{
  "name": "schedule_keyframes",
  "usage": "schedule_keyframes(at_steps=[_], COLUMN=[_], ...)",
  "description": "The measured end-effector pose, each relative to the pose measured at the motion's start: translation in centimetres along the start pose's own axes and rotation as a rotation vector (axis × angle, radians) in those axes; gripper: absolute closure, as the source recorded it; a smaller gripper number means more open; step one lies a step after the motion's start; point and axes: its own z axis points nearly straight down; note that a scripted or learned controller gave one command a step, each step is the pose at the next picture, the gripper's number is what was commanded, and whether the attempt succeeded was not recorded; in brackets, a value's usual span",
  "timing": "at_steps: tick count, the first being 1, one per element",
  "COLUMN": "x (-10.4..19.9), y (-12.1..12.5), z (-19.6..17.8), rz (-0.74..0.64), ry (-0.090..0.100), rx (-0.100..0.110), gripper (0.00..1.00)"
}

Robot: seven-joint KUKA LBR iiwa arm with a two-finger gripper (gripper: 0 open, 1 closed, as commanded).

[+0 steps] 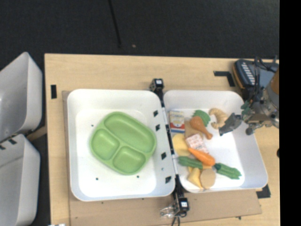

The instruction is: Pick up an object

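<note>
The right bin (244, 149) holds a heap of toy foods: an orange drumstick (200, 126), a beige curled piece (217, 117), a green leafy piece (202, 115), a small red-and-white carton (177, 119), an orange carrot (202, 157) and two dark green pods (228, 171). My gripper (239, 126) hangs over the bin's upper right part, just right of the beige piece. It is open, its dark fingers (230, 124) are spread, and only white bin floor shows between them.
A green divided plate (123, 142) lies in the left bin (75, 173). A yellow piece (178, 142), a tan round piece (207, 178) and a pink-white packet (197, 143) crowd the right bin's left side. A dark device (244, 73) sits on the bench at the back right.
</note>
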Motion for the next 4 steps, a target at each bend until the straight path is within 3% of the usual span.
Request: schedule_keyframes(at_steps=[1, 2, 3, 4], x=[4.2, 4.5, 9.4, 9.0], y=[-1.0, -0.9, -0.5, -1.0], z=[10.3, 13.1, 0.9, 9.9], rz=[-0.003, 0.005, -0.007, 0.003], ry=[0.004, 0.001, 0.001, 0.001], rx=[0.011, 0.005, -0.013, 0.008], gripper=[0.00, 0.00, 0.00, 0.00])
